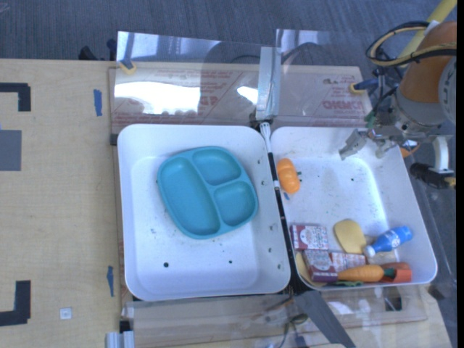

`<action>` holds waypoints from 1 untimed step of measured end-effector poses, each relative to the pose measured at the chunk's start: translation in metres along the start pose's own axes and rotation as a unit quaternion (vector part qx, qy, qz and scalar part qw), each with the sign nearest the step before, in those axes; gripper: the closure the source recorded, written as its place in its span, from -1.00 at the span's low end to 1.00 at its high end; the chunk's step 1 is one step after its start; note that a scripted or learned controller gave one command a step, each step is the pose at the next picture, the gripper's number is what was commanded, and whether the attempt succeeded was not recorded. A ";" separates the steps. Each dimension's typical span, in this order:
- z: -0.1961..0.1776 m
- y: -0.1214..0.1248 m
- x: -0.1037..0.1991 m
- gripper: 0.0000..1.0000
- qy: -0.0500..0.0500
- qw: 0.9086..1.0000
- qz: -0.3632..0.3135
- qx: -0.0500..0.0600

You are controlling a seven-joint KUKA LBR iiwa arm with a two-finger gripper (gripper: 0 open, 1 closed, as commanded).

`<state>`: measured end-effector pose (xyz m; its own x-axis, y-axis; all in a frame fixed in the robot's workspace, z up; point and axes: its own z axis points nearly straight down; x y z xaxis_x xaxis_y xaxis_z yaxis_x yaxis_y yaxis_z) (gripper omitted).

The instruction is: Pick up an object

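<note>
Hand: the hand [366, 142] hangs over the far right corner of the right bin [319, 167]; its fingers stand wide apart, with nothing between them.
Arm: the grey arm [424, 85] with the orange band comes in from the right edge of the bench.
Near things: an orange fruit [288, 175] lies at the left wall of the right bin, well apart from the hand.
Near-edge group: a yellow piece [349, 234], a blue bottle [388, 239], small red packets [316, 249] and a carrot [362, 272] lie close together along the near edge.
Open room: the middle of the right bin floor is bare.
Left bin: the left bin [138, 194] carries a blue divided plate [208, 191] in its centre.
</note>
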<state>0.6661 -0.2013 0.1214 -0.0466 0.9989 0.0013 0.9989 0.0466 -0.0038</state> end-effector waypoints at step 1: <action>-0.016 0.005 0.079 -1.00 0.001 1.000 -0.009 -0.002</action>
<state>0.6676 -0.1220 0.1376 -0.0651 0.9979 0.0028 0.9979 0.0651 -0.0003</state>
